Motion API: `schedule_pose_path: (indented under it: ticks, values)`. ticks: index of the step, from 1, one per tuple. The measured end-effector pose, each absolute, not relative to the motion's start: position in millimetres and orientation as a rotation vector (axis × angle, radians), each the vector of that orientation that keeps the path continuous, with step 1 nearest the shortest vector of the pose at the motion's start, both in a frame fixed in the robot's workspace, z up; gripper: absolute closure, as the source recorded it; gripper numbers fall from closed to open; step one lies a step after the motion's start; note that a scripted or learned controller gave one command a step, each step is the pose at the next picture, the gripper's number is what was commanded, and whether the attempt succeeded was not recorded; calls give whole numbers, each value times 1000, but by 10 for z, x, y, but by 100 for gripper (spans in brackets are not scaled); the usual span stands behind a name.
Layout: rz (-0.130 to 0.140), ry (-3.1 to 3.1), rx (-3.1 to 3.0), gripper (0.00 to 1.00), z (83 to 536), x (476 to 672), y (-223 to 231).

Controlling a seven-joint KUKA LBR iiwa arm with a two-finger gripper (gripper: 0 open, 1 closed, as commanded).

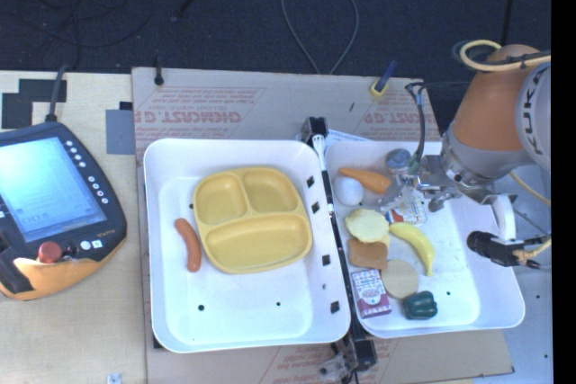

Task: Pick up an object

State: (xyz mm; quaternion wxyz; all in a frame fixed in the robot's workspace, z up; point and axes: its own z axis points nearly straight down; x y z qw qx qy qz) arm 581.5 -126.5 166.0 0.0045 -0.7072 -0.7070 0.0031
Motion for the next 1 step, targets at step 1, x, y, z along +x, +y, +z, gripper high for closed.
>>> schedule_pose_path:
  ticks: [1]
  values:
    - [1,-2217,-2217,0,861,5696,-1700]
